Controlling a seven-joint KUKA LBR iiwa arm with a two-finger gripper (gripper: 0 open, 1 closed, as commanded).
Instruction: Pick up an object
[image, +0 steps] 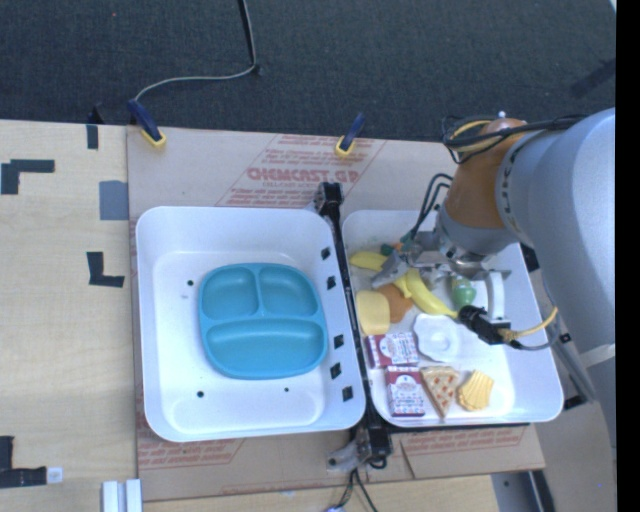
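Yellow banana (425, 297) in the right bin (540, 395), just beneath the end effector (408, 262).
Whether it is wide or narrow, I cannot tell; more toy food lies beside it.

Reaches in from the right as a thick grey arm (580, 200), orange band (475, 185) above the wrist. Bends down and leftward at the wrist, hand (405, 262) lowered at the end of it. Trails dark and yellow cables beside the wrist.
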